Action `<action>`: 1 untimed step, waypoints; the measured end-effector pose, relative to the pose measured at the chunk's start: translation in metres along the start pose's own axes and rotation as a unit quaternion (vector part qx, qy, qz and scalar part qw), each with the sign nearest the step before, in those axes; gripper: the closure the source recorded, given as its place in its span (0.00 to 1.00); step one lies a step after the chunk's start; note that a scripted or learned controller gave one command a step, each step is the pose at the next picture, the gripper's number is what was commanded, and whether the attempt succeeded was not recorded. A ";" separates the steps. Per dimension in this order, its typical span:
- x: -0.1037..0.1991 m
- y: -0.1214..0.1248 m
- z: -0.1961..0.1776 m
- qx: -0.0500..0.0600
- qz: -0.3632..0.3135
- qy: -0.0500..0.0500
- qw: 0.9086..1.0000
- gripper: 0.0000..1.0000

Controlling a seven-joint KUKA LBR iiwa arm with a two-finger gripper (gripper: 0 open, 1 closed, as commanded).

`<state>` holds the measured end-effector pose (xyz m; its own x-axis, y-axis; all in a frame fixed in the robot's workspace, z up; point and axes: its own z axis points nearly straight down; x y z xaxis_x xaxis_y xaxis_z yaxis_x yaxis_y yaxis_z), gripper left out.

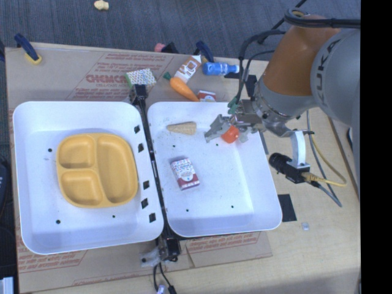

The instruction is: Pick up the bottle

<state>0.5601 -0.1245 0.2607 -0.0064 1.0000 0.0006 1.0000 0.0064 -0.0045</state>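
Observation:
A small orange-red bottle (231,135) sits between the grey fingers of my gripper (228,132), over the upper right part of the right bin (257,207). The gripper is shut on it, with one finger to its left and one to its right. Most of the bottle's body is hidden by the fingers and the wrist, and I cannot tell whether it touches the bin floor. The grey arm with its orange band (300,54) comes in from the upper right.
In the right bin lie a tan wedge (182,127) and a red box (185,173). The left bin (30,225) bears a yellow divided plate (97,169). Behind the bins lie a white-and-orange bottle (187,68), a blue bottle (217,69), a carrot (182,89) and a green-checked packet (140,77).

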 end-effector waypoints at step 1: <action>0.017 0.072 0.155 0.001 0.103 0.000 0.995 0.00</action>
<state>0.6309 -0.1073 0.1050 0.1989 0.9800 -0.0001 0.9800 -0.1989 -0.0071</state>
